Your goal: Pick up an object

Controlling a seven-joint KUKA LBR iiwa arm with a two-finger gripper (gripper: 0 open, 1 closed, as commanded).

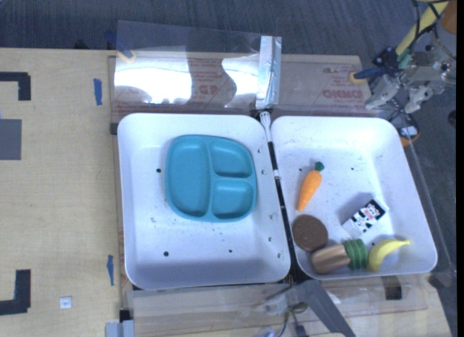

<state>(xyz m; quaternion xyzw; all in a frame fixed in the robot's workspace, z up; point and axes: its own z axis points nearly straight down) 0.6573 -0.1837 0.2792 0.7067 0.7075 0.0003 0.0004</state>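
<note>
The right bin (341, 136) holds several toys. An orange carrot (309, 186) with a green top lies near the bin's left wall. In front of it sits a round brown disc (309, 232). A tan roll (330, 258), a green ribbed piece (355, 252) and a yellow banana (386, 250) line the front edge. A black-and-white carton (364, 216) lies just behind them. The gripper (397, 96) hangs at the top right, beyond the right bin's far corner and apart from every toy.
The left bin (138, 183) carries a blue divided plate (211, 177). A clear plastic sheet (192, 75) and a metal upright (268, 71) stand behind the bins. Yellow cables (424, 2) trail above the gripper. Tan bench surface (54, 183) stretches left.
</note>
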